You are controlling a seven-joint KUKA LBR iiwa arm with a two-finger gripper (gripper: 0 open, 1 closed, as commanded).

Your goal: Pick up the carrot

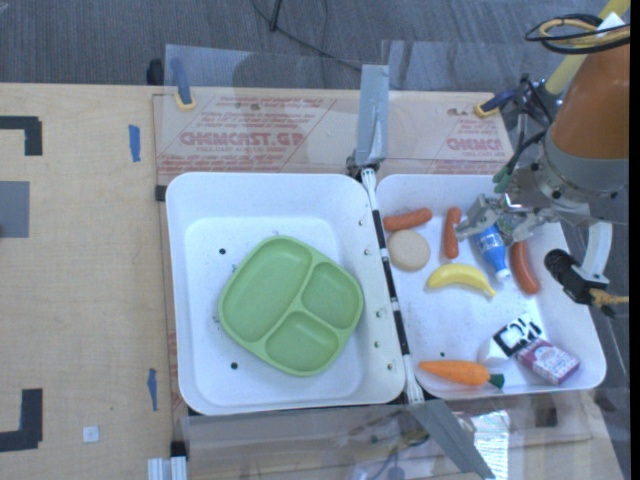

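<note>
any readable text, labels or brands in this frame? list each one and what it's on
"CHEMCAST GP": red print, seen reversed, on the clear sheet behind the left bin.
The same red print recurs on the sheet behind the right bin, partly cut off.
Pink box: print too small to read.
Black-and-white package: unreadable.
Blue tube: label blurred.

Two bins sit side by side across the middle of the frame. The left bin (190,268) holds a divided plate (291,305), lying toward its lower centre. In the right bin (430,193), a carrot (457,372) lies along the lower edge, with a small box (546,361) to its right. A banana (461,278) lies at centre; a round biscuit (409,251) is upper left of it. The gripper (497,230) hangs over the bin's upper right.
</note>
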